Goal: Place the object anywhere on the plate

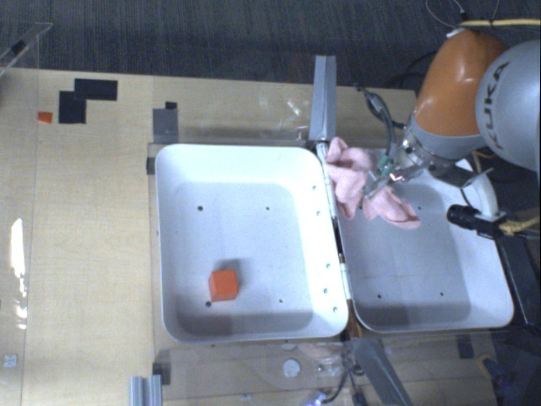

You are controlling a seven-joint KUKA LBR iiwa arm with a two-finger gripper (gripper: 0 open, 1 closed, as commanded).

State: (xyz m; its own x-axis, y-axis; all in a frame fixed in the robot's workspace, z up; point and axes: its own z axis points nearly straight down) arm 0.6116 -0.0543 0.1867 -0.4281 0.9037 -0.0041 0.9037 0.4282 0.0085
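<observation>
Right bin [439, 303]: claw [380, 178] on pink cloth [355, 180]

Soft pink cloth [363, 189], matt white bins [245, 227]

A pale wooden bench [84, 252] meets dark grey carpeted floor [211, 15] along the view's top; black patches [84, 98] mark the bench.

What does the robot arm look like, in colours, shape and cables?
The arm is thick and rounded, with grey shells and a large orange band above the wrist. Dark cables run near the wrist, and a thin wire loops above the orange part.
</observation>
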